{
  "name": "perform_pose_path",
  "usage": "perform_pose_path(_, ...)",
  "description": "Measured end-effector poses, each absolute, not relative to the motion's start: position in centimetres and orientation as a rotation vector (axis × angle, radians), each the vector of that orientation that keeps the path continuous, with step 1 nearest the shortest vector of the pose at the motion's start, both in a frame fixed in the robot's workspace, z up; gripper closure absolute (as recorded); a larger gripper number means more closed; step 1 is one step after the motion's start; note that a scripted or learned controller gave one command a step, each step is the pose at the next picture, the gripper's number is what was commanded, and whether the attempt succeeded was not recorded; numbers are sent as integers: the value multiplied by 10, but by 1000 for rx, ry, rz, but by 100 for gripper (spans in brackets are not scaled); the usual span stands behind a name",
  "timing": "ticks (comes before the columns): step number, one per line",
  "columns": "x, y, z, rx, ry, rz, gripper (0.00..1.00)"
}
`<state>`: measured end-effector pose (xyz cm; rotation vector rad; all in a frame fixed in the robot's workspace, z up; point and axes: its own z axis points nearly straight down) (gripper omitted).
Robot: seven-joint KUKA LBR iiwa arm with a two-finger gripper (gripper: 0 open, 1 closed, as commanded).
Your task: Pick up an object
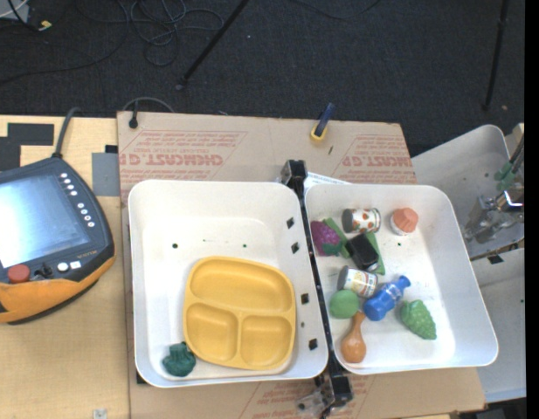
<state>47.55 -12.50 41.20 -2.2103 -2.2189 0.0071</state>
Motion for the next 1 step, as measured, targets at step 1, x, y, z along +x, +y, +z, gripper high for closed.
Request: perform_pose_path(1,476,-143,546,-2229,-2231,-10,100)
